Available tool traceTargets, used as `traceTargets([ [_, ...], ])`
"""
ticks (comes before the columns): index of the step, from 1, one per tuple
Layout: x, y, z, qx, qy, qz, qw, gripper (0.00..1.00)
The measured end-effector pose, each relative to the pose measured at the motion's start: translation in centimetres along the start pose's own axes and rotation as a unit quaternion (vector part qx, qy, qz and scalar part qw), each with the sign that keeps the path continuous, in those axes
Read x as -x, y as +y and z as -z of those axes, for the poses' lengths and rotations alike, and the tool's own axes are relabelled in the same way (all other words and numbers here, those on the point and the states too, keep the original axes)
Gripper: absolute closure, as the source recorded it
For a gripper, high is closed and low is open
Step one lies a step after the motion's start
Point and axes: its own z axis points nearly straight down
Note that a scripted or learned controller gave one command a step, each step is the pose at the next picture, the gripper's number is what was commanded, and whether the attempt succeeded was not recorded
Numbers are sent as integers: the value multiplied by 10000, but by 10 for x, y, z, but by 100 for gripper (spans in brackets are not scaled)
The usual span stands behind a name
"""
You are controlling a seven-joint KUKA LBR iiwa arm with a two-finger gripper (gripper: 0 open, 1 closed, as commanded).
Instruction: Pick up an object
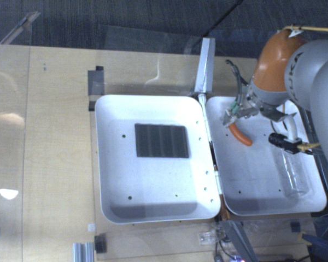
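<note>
An orange sausage-shaped object (241, 136) lies slanted in the upper left part of the right bin (262, 198). My gripper (232, 117) hangs at that object's upper left end, very close to it or touching it. Grey wrist parts hide the place where they meet. A clear plastic bottle (294, 173) lies along the right side of the same bin. A dark grey ribbed rectangular pad (162, 141) lies flat in the middle of the left bin (153, 209).
The arm with its orange band (274, 64) leans over the right bin's far right corner. A metal post (205, 67) stands behind the divide between the bins. Bare white floor lies in the right bin's near half.
</note>
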Motion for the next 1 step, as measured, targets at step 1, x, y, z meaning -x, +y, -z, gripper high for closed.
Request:
traceTargets([
  [1, -38, 8, 86, -16, 4, -6, 10000, 100],
])
